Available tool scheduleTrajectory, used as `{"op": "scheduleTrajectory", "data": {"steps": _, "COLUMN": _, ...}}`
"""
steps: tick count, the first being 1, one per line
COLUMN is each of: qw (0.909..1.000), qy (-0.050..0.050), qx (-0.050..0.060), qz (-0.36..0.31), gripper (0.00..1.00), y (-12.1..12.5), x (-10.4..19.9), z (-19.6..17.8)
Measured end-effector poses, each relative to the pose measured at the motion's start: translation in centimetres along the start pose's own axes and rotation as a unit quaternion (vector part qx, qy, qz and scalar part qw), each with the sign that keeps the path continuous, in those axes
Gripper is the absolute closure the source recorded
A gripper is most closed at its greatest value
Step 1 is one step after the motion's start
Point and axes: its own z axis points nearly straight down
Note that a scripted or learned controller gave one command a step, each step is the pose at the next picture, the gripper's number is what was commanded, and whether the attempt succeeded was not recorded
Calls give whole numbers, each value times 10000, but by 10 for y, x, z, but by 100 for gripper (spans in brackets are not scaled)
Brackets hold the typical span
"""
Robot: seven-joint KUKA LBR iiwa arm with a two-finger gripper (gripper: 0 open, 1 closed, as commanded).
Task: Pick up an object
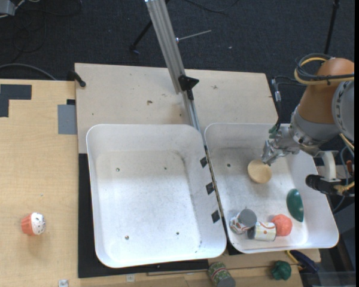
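Observation:
My gripper (271, 155) hangs over the right bin (239, 139), just above and to the right of a tan round object (259, 172). The fingers point down toward it and seem close to touching its upper edge. Lower in the same bin lie a dark green oval piece (295, 204), a red-orange ball (282, 225), a white cup-like object with coloured marks (264, 231) and a grey round object (246, 218).
The left bin (107, 142) sits beside the right one, with a metal rail (170, 46) rising behind the divide. A red-and-white toy (33, 224) lies on the wooden table at left. Small green objects (280, 270) rest below the right bin's front edge.

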Motion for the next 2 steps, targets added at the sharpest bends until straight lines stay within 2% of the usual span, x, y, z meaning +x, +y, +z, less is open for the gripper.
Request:
{"op": "scheduleTrajectory", "data": {"steps": 1, "qw": 10000, "qy": -5, "qx": -32, "qz": -14, "gripper": 100, "y": -2, "x": 8, "z": -58}}
{"op": "scheduleTrajectory", "data": {"steps": 2, "qw": 10000, "qy": -7, "qx": -29, "qz": -10, "gripper": 100, "y": -1, "x": 7, "z": -97}}
